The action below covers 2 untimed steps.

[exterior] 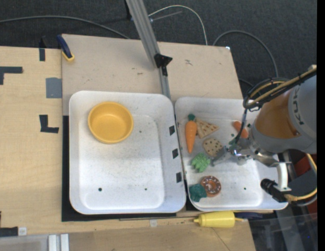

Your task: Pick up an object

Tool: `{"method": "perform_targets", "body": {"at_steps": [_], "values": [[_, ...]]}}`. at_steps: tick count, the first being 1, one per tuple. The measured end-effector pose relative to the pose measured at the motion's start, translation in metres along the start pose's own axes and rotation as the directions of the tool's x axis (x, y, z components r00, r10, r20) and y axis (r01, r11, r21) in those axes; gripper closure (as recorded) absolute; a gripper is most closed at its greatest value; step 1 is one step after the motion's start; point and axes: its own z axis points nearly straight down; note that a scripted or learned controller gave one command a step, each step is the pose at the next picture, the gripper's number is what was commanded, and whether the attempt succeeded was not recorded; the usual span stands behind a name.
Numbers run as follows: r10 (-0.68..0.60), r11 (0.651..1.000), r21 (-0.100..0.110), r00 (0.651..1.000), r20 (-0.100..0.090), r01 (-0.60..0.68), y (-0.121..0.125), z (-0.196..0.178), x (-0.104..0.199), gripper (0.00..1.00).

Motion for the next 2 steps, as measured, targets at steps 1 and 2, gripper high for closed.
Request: {"method": "perform_targets", "body": {"at_steps": [1, 2], "values": [[-0.001, 1.0, 0.001, 1.0, -0.001, 0.001, 0.0, -0.01, 0.001, 1.0], [0.001, 1.0, -0.003, 1.0, 0.0, -0.001, 0.002, -0.052, -0.002, 1.0]]}}
